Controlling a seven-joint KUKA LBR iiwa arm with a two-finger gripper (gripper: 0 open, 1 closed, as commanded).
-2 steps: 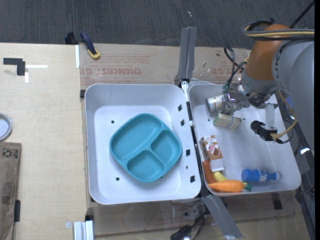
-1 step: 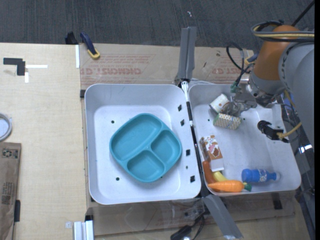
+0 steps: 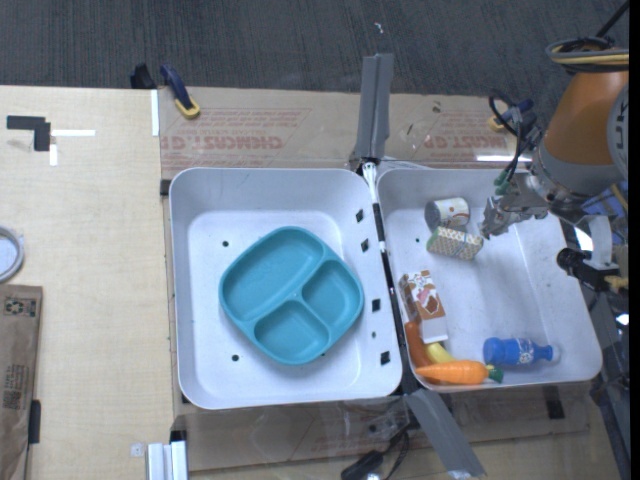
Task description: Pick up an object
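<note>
The pincer (image 3: 497, 218) hangs over the upper part of the right-hand shallow white plastic bin (image 3: 570, 298), just right of two small things lying close together: a short pale cylinder like a roll of tape or a small cup on its side (image 3: 449, 211), and below it a small speckled tan block that looks like a sponge or a wrapped bar (image 3: 455, 244). These two are the likeliest targets, being nearest the tool.

Judging by looks, the speckled block is light and somewhat soft, so it should give a little under pressure and not slip easily; taking it across its short width would suit it best. The pale cylinder seems light and stiff, but its round side may roll away if pushed from one side, so a grip across its flat ends or straight down over the body seems safer.

Lower in the same bin lie a small printed carton with red and white faces (image 3: 423, 297), an orange toy carrot (image 3: 455, 373) and a blue plastic bottle with a white cap (image 3: 517, 351), all well apart from the tool.

The grey arm with its orange band (image 3: 588, 118) comes in from the right and bends down toward the bin, wrist pointing down and leftward. Whether the pincer is spread or pressed together I cannot tell; nothing is visibly between its tips.

The left bin holds a teal plastic divided plate (image 3: 291, 295).
</note>
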